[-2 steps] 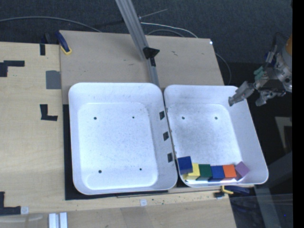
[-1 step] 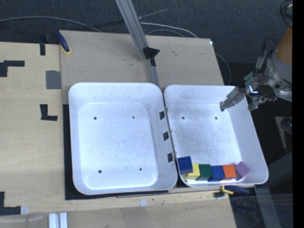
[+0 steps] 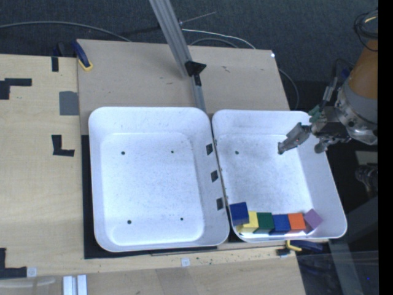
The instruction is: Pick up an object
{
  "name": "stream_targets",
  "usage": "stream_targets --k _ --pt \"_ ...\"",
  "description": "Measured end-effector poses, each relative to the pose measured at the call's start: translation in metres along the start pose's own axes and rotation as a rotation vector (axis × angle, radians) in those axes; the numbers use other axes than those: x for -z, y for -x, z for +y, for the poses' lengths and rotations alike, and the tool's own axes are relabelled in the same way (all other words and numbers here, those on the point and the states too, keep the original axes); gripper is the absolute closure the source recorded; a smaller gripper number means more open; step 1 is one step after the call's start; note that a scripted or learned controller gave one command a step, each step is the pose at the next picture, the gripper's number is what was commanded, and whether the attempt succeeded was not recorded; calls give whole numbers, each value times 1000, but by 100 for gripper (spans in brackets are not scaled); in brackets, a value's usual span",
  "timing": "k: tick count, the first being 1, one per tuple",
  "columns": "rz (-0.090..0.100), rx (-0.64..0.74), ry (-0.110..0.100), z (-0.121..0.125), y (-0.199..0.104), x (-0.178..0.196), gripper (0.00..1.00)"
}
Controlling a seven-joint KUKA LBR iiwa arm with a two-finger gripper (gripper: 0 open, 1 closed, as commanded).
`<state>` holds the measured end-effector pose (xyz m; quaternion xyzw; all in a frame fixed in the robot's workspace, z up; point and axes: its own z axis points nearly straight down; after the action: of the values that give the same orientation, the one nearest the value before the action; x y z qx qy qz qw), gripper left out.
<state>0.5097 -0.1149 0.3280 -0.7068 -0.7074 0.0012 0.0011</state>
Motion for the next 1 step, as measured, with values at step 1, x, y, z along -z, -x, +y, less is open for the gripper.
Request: stream_targets --k 1 --pt "-2 -3 4 19 52 9 0"
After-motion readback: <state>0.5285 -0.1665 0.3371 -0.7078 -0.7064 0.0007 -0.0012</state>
